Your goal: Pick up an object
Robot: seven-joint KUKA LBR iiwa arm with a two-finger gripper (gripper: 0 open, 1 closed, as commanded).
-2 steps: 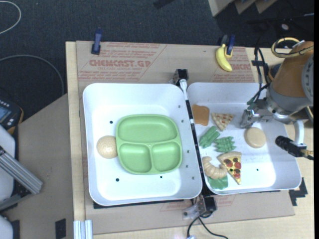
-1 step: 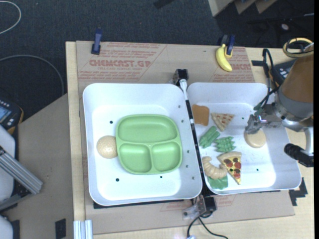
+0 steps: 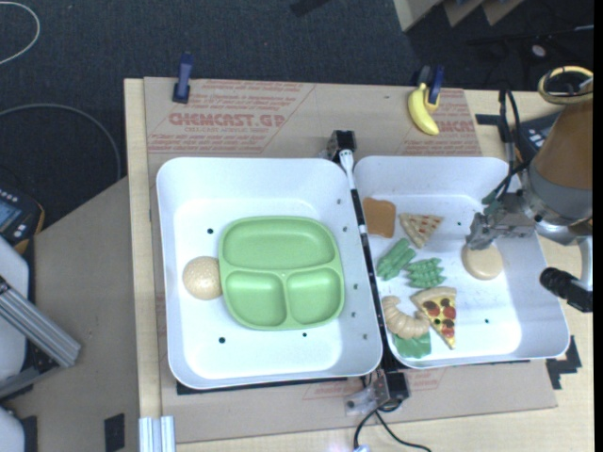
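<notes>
The right white bin (image 3: 533, 339) holds several toy foods: a brown toast square (image 3: 379, 218), a tan wedge (image 3: 420, 227), green pea pods (image 3: 396, 257), a pizza slice (image 3: 438, 313), a croissant (image 3: 403, 319) and a pale beige disc (image 3: 485, 266). My gripper (image 3: 482, 241) hangs low in this bin, right at the disc's upper edge, with the grey arm and its orange band behind it on the right. Nothing shows as held.
The left white bin (image 3: 184, 205) carries a green divided tray (image 3: 281, 271) and a beige bun (image 3: 201, 277) beside it. A yellow banana (image 3: 423, 111) lies on the bench behind the right bin. A black divider strip (image 3: 356, 217) runs between the bins.
</notes>
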